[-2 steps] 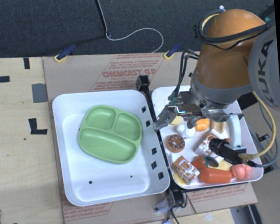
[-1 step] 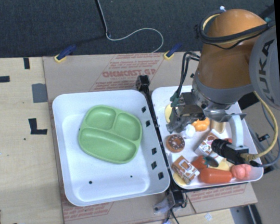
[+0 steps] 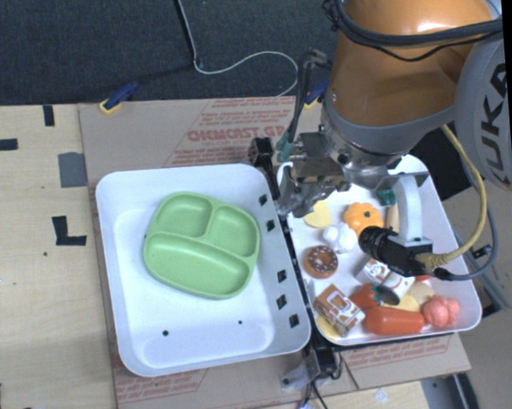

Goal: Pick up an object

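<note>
Left bin (image 3: 125,280): open floor around the green plate (image 3: 203,244). Right bin (image 3: 456,227): toy food (image 3: 369,300) crowds its lower half.

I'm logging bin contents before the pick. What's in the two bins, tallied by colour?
Green: 1, divided plate
Orange: 1, small pumpkin
Brown: 2, doughnut, waffle-like piece
Red: 1, sausage
Pink: 1, lumpy toy
Yellow: 1, pale piece
Total: 7 clearly visible; others are hidden under the arm.

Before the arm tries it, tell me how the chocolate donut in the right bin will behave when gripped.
The donut lies flat, so it probably won't roll. It looks like small, light toy food, likely rigid with a glossy glaze that could slip. Its low profile gives little to pinch, and the waffle sits close by.
</note>
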### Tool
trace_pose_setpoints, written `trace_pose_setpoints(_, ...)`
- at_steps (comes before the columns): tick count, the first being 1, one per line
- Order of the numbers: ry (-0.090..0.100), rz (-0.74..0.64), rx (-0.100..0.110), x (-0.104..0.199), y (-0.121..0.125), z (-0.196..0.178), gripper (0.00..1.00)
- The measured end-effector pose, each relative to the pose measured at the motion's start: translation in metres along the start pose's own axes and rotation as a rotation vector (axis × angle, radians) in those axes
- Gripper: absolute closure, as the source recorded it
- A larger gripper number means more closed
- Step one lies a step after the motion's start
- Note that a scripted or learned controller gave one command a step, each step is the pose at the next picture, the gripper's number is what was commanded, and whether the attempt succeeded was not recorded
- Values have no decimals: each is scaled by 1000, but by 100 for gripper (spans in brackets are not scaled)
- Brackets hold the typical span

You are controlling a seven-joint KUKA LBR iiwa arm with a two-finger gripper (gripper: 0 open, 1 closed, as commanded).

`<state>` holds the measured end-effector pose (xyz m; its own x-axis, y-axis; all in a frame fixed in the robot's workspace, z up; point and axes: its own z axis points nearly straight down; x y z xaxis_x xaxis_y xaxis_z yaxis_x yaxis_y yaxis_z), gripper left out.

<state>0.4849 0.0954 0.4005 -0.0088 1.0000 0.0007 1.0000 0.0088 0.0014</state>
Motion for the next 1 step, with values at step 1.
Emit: trace_pose_setpoints(1,-7,6,12,-3,1,-4,100)
